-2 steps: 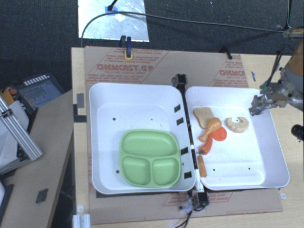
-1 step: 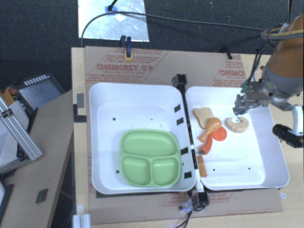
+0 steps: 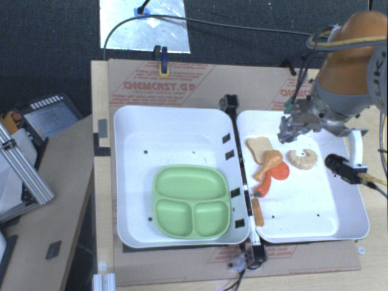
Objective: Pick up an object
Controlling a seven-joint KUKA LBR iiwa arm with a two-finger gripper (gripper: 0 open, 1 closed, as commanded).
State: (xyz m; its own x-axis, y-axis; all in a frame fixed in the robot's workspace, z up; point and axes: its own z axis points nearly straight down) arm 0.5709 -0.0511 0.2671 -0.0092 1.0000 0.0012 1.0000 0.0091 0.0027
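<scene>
Two bins | end effector [image 3: 290,130] near right bin's [image 3: 348,223] far edge; grip state unclear

Arm [image 3: 354,59] enters from right, far side of scene. Bulky orange band uppermost, grey wrist housing beneath it, tilted down and toward left. Dark cables loop over orange section and trail down along wrist. Claw [image 3: 290,132] at arm's left end, dark, pointing downward and slightly left, hanging low, nothing seen between its tips. Claw small and dark in view; fingertip spacing too unclear to judge. White bracket with black cylindrical part juts from wrist's near-right side.
</scene>
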